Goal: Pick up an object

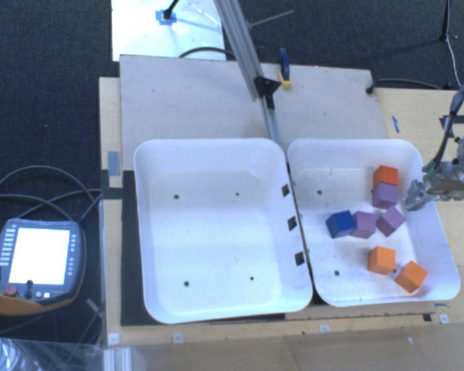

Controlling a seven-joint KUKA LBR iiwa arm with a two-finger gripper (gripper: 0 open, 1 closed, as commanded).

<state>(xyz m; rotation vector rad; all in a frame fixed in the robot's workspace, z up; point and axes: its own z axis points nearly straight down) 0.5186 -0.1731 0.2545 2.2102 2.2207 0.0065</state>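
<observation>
Gripper (417, 195) at the right bin's (325, 292) 3 o'clock rim; finger state cannot be told.
Matte cubes cluster nearby: purple cube (385, 195) at 9 o'clock, orange cube (385, 175) above it, blue cube (341, 224) farther; glossy white plastic bins, pale bench (216, 91), dark carpet (39, 68).

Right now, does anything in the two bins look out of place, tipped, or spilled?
Nothing stands out. All seven blocks lie loose inside the right bin: three orange, three purple, one blue. They sit at mixed angles, none over the rim. The claw is at that bin's right edge.
</observation>
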